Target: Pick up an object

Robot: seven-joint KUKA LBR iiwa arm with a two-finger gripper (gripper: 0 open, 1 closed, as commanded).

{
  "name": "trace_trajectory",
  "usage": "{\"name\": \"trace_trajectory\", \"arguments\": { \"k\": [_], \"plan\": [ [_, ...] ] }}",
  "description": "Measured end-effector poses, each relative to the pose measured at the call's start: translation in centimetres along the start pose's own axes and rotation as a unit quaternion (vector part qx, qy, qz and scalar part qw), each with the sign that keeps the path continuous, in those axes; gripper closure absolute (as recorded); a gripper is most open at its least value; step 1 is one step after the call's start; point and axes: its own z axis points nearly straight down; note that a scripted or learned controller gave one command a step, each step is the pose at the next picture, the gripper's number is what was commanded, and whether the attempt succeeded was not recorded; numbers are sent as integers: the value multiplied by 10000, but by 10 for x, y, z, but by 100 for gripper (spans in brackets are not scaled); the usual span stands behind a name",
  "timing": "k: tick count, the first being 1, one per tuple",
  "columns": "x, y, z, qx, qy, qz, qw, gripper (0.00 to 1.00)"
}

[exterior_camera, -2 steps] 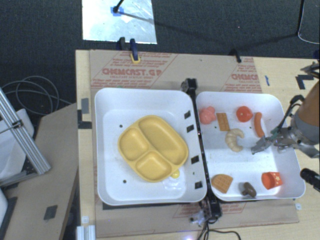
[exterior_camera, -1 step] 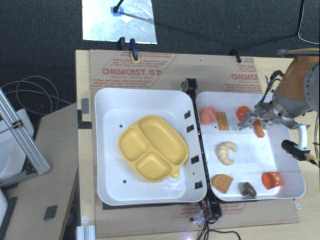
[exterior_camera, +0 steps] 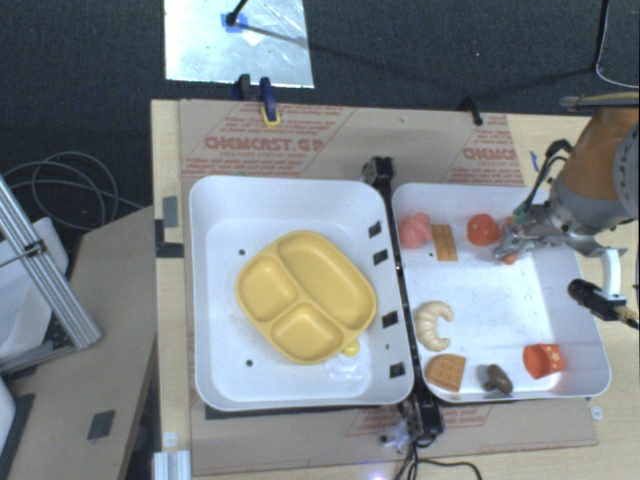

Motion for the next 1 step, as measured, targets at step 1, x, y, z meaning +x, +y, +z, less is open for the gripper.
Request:
{"name": "trace_trajectory", "arguments": {
  "k": [1],
  "plan": [
    [64, -46, 12, 38, 21, 2, 10000, 100]
  ]
}}
